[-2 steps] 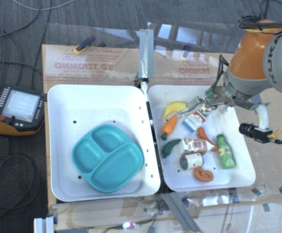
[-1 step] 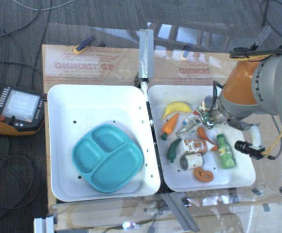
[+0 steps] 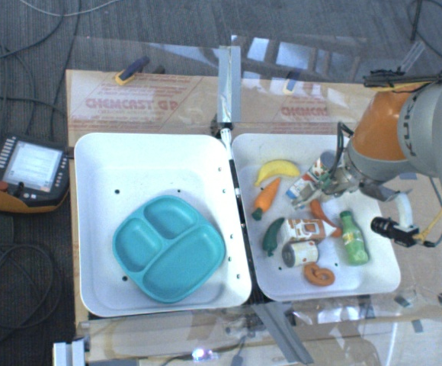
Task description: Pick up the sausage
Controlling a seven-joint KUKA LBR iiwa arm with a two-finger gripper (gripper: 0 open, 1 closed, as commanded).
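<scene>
Now the tool (image 3: 329, 180) hovers, its grip state I cannot tell; the reddish-orange plastic sausage (image 3: 324, 209) lies just below it — descend straight, avoiding the green bottle (image 3: 352, 239).

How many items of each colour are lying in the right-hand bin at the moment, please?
Yellow: 1, banana
Orange: 3, carrot, sausage, pretzel
Green: 2, bottle, cucumber
White-labelled: 3, cans, carton
Total: 9

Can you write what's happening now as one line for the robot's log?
task: pick up sausage | end effector: above sausage, right bin | grasp: cannot tell | left bin: teal tray
</scene>
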